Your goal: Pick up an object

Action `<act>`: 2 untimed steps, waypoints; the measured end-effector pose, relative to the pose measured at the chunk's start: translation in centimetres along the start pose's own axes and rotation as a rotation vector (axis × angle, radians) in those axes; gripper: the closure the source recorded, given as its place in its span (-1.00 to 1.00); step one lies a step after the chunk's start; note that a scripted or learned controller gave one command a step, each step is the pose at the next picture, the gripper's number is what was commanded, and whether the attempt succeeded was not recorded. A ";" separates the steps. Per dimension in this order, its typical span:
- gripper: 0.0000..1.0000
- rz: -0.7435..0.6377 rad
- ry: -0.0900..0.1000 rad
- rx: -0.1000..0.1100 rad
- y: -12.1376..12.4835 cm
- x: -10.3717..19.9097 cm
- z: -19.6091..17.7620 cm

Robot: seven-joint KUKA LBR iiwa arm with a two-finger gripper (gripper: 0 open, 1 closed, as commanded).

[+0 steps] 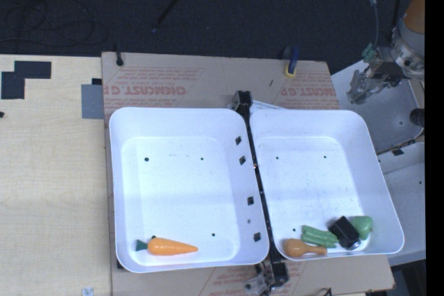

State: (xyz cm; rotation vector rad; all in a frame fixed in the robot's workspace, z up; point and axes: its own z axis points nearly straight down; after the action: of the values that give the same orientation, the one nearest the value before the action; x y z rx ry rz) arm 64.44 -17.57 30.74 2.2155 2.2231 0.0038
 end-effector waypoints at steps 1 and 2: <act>1.00 0.005 0.000 0.009 -0.9 -1.7 2.8; 1.00 0.005 0.000 0.007 -3.1 -3.8 2.5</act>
State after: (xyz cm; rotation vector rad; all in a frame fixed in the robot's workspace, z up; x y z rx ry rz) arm 61.38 -21.42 28.23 2.2247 2.2207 -0.0041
